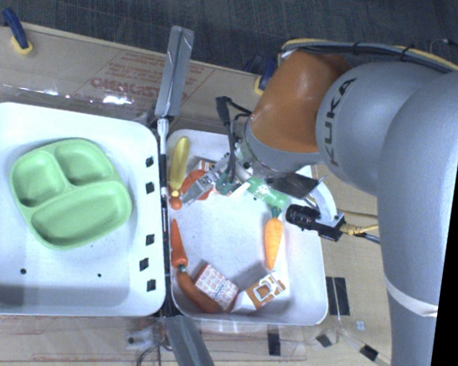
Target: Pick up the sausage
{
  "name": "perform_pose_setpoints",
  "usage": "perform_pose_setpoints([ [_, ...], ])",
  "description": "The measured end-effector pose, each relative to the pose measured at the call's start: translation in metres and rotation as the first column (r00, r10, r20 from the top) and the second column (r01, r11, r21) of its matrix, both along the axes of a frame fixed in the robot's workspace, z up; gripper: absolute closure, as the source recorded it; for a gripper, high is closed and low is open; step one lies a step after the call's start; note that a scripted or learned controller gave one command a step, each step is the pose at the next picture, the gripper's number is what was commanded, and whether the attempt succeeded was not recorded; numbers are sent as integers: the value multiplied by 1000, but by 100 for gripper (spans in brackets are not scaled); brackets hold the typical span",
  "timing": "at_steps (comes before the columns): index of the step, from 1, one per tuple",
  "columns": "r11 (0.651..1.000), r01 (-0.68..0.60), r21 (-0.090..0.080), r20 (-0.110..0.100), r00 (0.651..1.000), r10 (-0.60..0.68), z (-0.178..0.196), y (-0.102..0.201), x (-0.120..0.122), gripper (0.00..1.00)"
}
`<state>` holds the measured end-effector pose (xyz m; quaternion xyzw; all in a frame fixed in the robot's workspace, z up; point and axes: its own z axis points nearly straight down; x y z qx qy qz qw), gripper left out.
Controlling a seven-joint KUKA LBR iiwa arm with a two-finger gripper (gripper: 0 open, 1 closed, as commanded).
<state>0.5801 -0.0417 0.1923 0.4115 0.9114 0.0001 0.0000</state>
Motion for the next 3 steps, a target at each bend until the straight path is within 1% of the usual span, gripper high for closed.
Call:
perform_pose_setpoints([
  [1, 999, 53, -1, -4, 999, -53, -1, 89, -82, 100],
  [2, 980, 197, 0, -1, 980, -197, 89, 142, -103, 100],
  [3, 596, 803, -5, -2, 596, -803, 101, 212, -56, 100],
])
